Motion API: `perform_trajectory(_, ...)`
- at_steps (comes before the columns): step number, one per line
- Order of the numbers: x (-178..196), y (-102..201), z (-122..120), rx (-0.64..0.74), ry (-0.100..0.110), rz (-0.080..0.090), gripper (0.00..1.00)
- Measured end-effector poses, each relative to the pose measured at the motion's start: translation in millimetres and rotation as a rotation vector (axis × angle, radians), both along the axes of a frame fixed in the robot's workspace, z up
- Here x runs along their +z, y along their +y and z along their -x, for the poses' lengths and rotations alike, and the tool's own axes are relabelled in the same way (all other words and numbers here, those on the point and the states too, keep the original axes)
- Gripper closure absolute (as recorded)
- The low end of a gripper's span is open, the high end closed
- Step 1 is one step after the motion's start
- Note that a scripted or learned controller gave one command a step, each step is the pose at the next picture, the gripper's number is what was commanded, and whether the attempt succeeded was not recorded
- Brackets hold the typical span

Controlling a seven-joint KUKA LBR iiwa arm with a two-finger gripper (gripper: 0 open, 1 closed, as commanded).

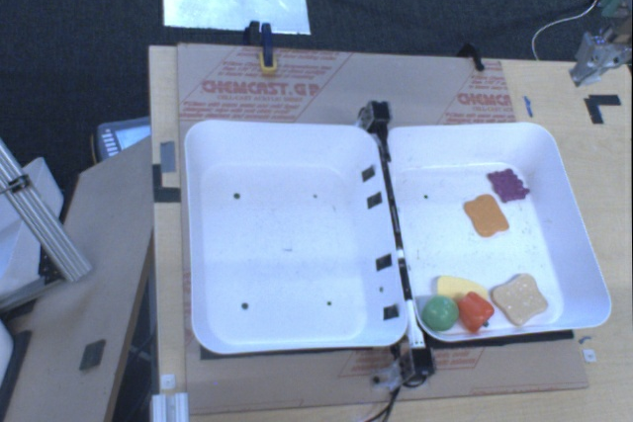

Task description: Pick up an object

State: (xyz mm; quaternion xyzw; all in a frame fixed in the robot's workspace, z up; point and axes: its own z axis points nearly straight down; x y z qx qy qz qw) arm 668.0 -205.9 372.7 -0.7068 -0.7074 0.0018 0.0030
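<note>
Objects: six toy food pieces, all in the right bin (554,163), none lifted
Purple piece (506,184): far right part of the bin floor, lying flat
Orange piece (486,214): flat oval, just near and left of the purple one, small gap between them
Toast slice (519,298): near right corner area, lying flat
Yellow piece (455,287): near wall zone, left of the toast, partly covered by the two items in front of it
Green ball (440,313): near left corner, up against the near wall
Red piece (476,311): between green ball and toast, touching or almost touching the ball
Left bin (287,222): white, beside the right bin, joined along the middle edge by dark clips
Gripper (599,57): grey metal part at the far right edge, over the bench and outside the bins, well apart from every object
Gripper state: cannot tell, too small and cut off by the edge; nothing visibly held
Bench (163,94): brown printed sheet (415,89) under both bins, yellow clamp (267,62) on its far edge
</note>
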Motion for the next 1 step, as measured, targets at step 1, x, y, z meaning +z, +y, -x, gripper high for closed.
perform_trajectory(1,136.6,0.1,6.2,0.004,-0.025,0.008,1.0)
